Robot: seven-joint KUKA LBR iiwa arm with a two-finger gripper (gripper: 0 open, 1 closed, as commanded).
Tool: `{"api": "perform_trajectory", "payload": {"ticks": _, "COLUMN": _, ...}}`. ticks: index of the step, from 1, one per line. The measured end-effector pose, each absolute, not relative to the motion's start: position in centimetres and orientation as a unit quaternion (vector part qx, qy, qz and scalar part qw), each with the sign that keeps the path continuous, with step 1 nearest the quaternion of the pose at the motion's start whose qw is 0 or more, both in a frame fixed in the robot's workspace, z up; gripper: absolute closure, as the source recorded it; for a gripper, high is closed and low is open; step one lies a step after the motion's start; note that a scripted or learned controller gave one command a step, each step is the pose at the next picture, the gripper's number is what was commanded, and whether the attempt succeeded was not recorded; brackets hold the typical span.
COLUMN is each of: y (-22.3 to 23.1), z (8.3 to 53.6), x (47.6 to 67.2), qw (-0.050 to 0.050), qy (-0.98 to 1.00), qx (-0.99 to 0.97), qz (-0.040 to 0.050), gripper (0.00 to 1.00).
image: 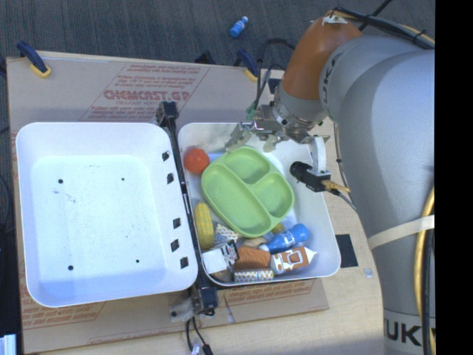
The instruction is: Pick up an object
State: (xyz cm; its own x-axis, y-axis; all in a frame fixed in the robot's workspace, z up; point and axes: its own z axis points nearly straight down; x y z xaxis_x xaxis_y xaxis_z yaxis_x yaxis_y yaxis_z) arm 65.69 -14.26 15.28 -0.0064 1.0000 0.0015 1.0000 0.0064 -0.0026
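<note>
Gripper (pixel 259 133) at far edge of right bin (pixel 325 220), just above green divided plate (pixel 247 191); finger state: can't tell.

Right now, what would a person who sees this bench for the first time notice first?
The big grey arm with its orange band fills the right side, its gripper at the right bin's far end. There, a light green divided plate lies on cluttered items, with a red ball beside it.

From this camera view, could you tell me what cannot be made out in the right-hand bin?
- Gripper: finger state unclear, blurred against the bin's far wall.
- Items beneath the green divided plate: covered by it.
- Small packages at the near wall: too small and overlapping to identify.
- Orange ball: partly behind the plate's rim.
</note>
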Motion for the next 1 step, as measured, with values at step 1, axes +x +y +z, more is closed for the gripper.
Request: {"api": "perform_trajectory", "payload": {"ticks": 1, "y": -12.89, "z": 9.17, "x": 65.63, "qw": 0.001, "qy": -0.709, "qx": -0.705, "qz": 0.0009, "gripper": 0.00}}
